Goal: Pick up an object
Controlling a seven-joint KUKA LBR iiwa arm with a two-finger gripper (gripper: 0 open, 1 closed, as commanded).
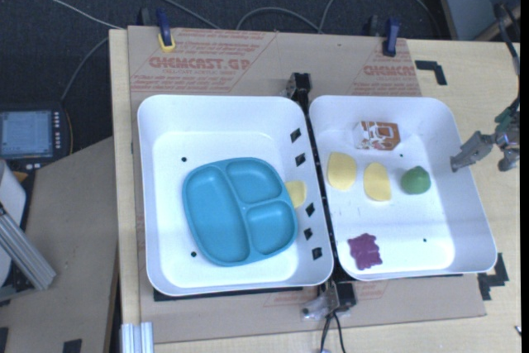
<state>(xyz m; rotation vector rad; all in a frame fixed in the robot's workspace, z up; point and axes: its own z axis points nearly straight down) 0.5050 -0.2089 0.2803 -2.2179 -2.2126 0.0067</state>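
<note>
Purple item (364, 250) sits nearest the camera, front of right bin (463, 215); green ball (415, 179), two yellow pieces (341, 169) (378, 182) and brown-white packet (378, 135) lie further back. Left bin (157, 178) holds blue tray (238, 209). Gripper (478, 150) is at the right bin's right rim, near the ball but apart; fingers look empty, opening can't be told. Step: approach, nothing picked yet. Next, prob. move inward over one item, then descend.
</note>
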